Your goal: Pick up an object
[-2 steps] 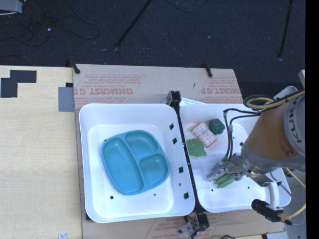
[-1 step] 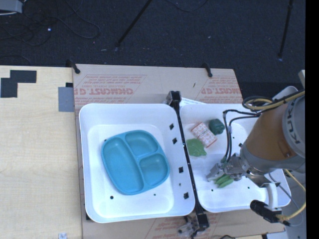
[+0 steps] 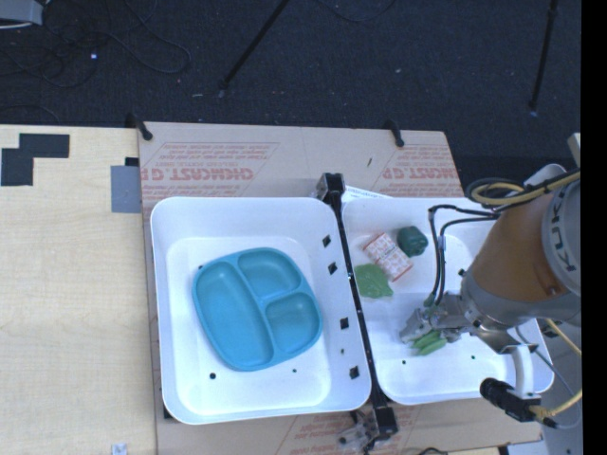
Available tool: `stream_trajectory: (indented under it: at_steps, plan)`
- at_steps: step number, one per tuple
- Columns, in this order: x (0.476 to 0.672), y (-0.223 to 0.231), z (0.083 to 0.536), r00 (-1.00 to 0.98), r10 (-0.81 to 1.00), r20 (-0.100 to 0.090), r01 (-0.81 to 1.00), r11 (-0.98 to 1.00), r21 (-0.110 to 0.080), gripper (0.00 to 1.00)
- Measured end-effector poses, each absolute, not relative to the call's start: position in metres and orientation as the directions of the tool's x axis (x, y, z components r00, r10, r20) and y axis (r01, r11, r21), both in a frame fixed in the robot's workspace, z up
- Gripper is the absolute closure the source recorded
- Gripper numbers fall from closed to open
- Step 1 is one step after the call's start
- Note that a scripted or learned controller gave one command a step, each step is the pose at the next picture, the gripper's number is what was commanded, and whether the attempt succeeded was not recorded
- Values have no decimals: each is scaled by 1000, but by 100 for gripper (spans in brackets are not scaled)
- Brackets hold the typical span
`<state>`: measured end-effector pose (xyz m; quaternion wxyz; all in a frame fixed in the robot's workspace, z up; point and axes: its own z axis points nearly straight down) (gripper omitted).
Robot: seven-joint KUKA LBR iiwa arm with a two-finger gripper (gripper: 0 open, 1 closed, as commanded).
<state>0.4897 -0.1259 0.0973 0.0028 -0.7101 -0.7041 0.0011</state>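
In the right bin [image 3: 417, 387], the arm's claw [image 3: 424, 328] is lowered over a small bright green object [image 3: 430, 342] at the bin's five o'clock; whether it is clenched or released cannot be told. Just beyond lies a pale green piece [image 3: 373, 282], then a red-and-white packet [image 3: 388, 255] and a dark green object [image 3: 413, 241] toward twelve o'clock. A blue divided plate [image 3: 256, 306] sits in the left bin [image 3: 180, 226] on the desk [image 3: 66, 292].
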Motion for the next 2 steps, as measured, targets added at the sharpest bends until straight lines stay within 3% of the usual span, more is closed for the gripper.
stream_trajectory:
  at_steps: [2]
  plan:
    - [486,-128,219,-1,1000,0,1000,1,1,100]
